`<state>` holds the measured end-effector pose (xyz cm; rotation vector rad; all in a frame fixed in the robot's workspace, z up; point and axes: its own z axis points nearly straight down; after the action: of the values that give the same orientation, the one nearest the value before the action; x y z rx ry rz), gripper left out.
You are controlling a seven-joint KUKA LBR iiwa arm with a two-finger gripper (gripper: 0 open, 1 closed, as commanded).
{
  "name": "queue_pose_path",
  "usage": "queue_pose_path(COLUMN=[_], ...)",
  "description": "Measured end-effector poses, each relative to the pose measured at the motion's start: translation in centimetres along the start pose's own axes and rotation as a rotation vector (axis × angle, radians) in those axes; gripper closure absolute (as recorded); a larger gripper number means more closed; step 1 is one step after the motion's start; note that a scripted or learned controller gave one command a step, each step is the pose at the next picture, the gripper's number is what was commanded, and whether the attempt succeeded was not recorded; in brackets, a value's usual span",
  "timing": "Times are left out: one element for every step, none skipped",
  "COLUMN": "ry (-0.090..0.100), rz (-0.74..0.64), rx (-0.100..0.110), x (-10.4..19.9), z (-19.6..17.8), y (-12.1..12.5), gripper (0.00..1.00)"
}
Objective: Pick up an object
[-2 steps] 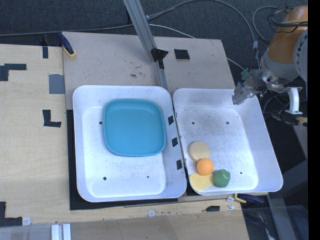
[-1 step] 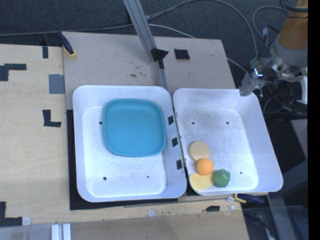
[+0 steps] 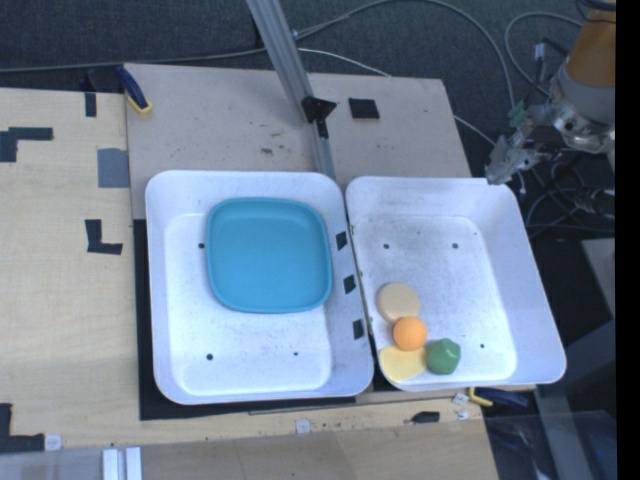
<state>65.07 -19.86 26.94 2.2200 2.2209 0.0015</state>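
You can see the pincer (image 3: 503, 161) hanging off the tabletop's right edge, just beyond the far right corner of the right bin (image 3: 520, 268); whether it is wide or narrow you cannot tell. Near that bin's near edge four small things cluster: a beige disc (image 3: 398, 299), an orange ball (image 3: 409, 333) touching it, a yellow piece (image 3: 400, 365) below the ball, and a green ball (image 3: 442, 355) beside them. The left bin (image 3: 170, 268) holds a blue plate (image 3: 268, 254), lying flat toward its far edge.
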Motion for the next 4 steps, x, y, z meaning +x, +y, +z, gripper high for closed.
queue_pose_path(ry=[0.001,0.001,0.001,0.001], rz=[-0.003,-0.002,-0.002,-0.003], rx=[0.002,0.001,0.002,0.002], x=[4.8,9.0,12.8,17.4], z=[0.8,0.5,1.0,0.9], y=[-0.9,-3.4,-5.9,-8.4], gripper=[1.00,1.00,1.00,1.00])
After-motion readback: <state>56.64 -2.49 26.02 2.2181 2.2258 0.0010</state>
